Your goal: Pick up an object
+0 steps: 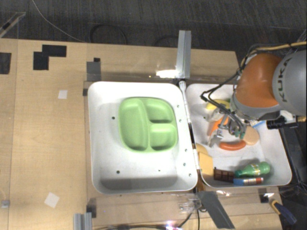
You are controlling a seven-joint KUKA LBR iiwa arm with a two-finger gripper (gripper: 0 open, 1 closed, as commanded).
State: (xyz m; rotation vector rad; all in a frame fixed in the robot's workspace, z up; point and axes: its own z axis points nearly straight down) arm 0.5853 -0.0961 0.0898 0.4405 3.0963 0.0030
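Along the near edge of the right bin (286, 175) a green bottle (253, 168) is seen lying on its side, with a red and blue marker (248, 180) just nearer than it and a dark brown bar (223, 175) to their left. A tan slab (205, 160) is propped at the bin's near left side, against the wall shared with the left bin (103, 143).

Further in, near the bin's middle, a red sausage-shaped piece (232, 146) is laid flat, with a round tan piece (251, 137) touching its right end. The gripper (225, 131) is lowered among these, just beyond the red piece, beside an orange piece (214, 125). Whether its fingers are spread or closed cannot be told, and nothing is seen held. A yellow piece (211, 106) lies towards the far edge.

In the left bin a green tray (147, 123) with compartments is set near the middle.

No object is judged to be lifted yet: everything rests on the bin floors. The grasp and the lift are judged to remain.
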